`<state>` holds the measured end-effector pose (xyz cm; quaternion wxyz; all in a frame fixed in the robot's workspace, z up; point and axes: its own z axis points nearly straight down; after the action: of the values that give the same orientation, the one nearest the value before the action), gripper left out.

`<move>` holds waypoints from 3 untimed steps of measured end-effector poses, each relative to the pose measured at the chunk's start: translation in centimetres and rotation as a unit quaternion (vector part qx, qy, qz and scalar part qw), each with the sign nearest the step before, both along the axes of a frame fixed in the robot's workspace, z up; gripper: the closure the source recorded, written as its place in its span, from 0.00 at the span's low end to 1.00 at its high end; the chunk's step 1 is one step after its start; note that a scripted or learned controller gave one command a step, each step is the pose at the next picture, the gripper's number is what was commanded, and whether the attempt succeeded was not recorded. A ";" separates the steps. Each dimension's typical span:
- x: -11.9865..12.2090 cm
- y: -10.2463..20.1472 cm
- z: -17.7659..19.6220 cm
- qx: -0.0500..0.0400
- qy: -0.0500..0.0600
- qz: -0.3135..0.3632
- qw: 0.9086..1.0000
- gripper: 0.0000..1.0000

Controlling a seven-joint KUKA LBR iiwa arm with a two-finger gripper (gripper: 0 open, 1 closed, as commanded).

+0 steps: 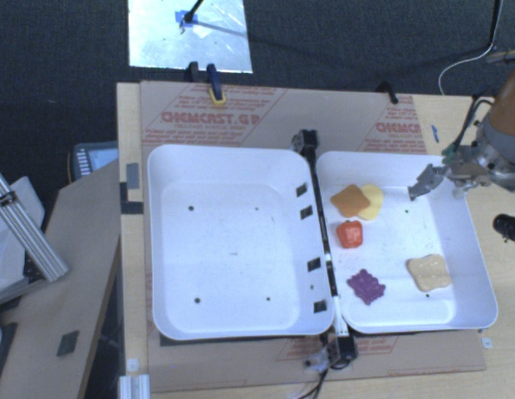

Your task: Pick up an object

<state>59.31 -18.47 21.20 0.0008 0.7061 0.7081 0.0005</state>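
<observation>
Nearest the front of the right bin [469, 248]: a purple knobbly piece [366, 287], and to its right a pale beige slab [429, 272] with wavy edges. Farther back, beside the divider, a small red-orange lump [350, 233]. Beyond that, an orange wedge [350, 199] touching or overlapping a yellow round piece [371, 201]. All look like small toy foods lying loose and flat.

Farther still and to the right, the gripper [414, 191] hangs over the bin's far right part, holding nothing visible; cannot tell whether the claw is apart or together.

Looks like the approach step, with no object chosen yet. Likely calls for moving left over the yellow piece, then lowering squarely onto it
</observation>
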 end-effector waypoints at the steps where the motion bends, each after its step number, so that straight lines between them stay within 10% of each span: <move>1: 0.1 0.0 1.1 0.000 -0.002 0.002 1.000 1.00; 2: 0.5 5.2 14.9 -0.001 -0.008 0.004 1.000 1.00; 3: -4.7 8.2 31.2 -0.001 -0.010 0.002 1.000 1.00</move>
<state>54.58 -10.24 52.37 0.0085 0.7044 0.7098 0.0069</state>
